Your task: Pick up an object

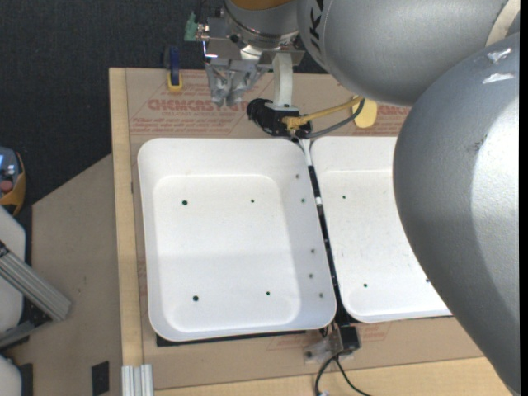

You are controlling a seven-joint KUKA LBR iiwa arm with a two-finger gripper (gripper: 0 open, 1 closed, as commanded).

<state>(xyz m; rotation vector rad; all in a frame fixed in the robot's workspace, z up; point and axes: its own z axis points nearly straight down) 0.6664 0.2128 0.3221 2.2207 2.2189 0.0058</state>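
Bulking nearest, the grey arm covered much of the right bin, where any object probably lay hidden, well apart from the gripper, which hung beyond the far rim of the left bin; I could not tell whether it was open or closed.

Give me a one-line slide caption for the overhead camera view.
KUKA arm holds its gripper over the cardboard beyond the left white bin, right bin alongside.
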